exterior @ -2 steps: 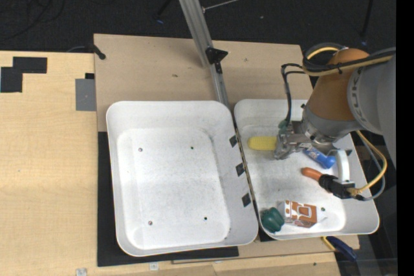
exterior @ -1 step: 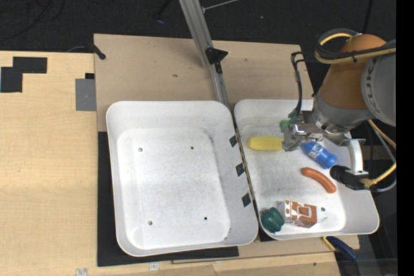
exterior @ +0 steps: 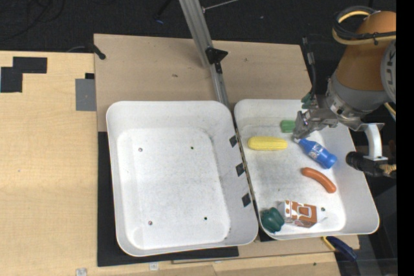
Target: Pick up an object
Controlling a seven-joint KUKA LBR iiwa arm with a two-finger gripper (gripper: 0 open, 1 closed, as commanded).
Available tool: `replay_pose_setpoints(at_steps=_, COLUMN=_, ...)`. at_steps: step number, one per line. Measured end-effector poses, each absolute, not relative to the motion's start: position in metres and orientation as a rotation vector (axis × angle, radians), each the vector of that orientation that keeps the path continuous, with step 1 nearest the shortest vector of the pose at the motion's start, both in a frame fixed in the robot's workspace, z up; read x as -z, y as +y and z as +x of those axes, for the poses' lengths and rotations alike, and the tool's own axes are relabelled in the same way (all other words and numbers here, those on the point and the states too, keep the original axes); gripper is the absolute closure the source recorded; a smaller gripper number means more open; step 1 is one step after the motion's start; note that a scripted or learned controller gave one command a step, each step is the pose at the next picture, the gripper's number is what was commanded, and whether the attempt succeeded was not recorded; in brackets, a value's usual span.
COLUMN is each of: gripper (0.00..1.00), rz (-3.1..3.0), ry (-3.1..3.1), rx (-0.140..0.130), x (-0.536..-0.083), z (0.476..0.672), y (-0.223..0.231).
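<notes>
**A:** Where is your arm (exterior: 362, 68) sitting?

**B:** You have it reaching in from the right, its grey and orange body hanging over the far right corner of the right bin (exterior: 362, 220). The wrist points down and to the left, so the gripper (exterior: 304, 129) is low over the far part of that bin. The cables loop above the orange band at the top right.

**A:** And the jaws?

**B:** You cannot tell from this angle whether they are open or closed. The metal tip is dark and cluttered, and nothing shows clearly between them. A small green object (exterior: 288, 125) lies just beside the tip on its left, and the top of the blue bottle (exterior: 317, 153) lies just below it. Whether the tip touches either one, you cannot tell.

**A:** What else can you pick from?

**B:** All your objects lie in the right bin. The yellow corn cob (exterior: 267, 143) lies on its side near the bin's left wall, close to the green object. The orange sausage (exterior: 319, 179) lies tilted, nearer the camera than the bottle. At the near edge you have a dark green object (exterior: 272, 220) touching a brown and white carton (exterior: 301, 213).

**A:** And the other side?

**B:** The left bin (exterior: 169, 178) sits right beside the right one on your tabletop (exterior: 45, 171), their walls touching along the middle. A metal rail (exterior: 194, 16) slants up from that seam to the top of the view.
</notes>
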State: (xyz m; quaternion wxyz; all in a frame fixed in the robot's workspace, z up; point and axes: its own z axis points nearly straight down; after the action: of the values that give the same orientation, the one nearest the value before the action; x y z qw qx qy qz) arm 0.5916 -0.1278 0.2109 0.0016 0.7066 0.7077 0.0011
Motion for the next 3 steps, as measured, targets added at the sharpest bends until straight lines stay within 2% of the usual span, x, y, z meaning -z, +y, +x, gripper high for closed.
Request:
replay_pose_setpoints(at_steps=1, gripper=1.00, rz=2.218, ry=2.227, rx=0.001, x=-0.213, z=0.592, y=-0.128)
replay_pose_setpoints(at_steps=3, gripper=1.00, rz=2.219, ry=2.228, rx=0.000, x=-0.208, z=0.604, y=-0.032)
